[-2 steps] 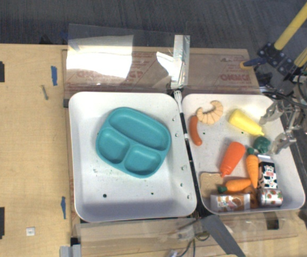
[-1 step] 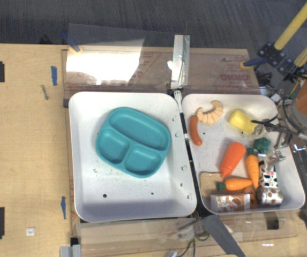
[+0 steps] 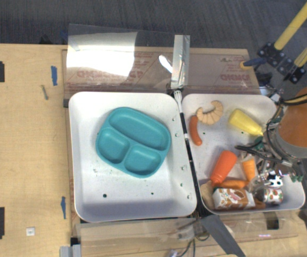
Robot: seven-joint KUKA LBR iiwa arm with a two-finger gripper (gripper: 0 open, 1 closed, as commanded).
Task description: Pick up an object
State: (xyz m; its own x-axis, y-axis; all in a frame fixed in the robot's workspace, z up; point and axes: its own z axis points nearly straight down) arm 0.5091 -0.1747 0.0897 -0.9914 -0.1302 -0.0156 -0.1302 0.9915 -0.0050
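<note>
On the bench, the left bin [image 3: 83, 197] holds a teal divided plate [image 3: 133, 141]. Right of it, the right bin [image 3: 295, 202] holds a red sausage [image 3: 195, 130] lying lengthwise up the view, an orange carrot [image 3: 223, 166] tilted with its narrow end up-right, and a yellow piece [image 3: 245, 122]. The claw [image 3: 268, 178] hovers low at the bin's right end.
</note>
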